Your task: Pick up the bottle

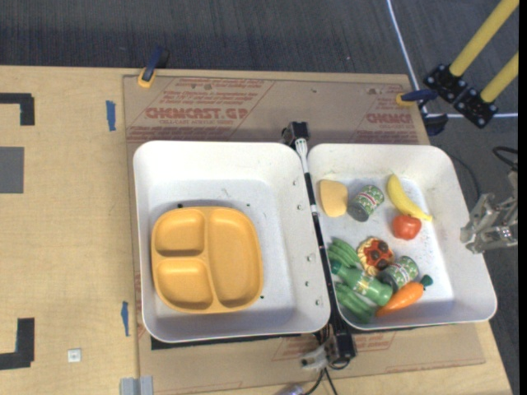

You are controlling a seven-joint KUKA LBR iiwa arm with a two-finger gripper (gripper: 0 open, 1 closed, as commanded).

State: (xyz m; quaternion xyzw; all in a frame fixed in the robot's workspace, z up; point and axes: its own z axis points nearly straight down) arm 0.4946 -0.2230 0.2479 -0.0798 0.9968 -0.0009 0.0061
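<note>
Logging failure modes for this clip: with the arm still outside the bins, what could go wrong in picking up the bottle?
1. The green bottle lies on its side, packed against the carrot, a can and other green items, so the tool may clip or grab a neighbour instead.
2. It lies close to the right bin's inner wall by the divider, leaving little room on that side.
3. The tool sits at that bin's right rim and must cross the tomato and banana.
</note>
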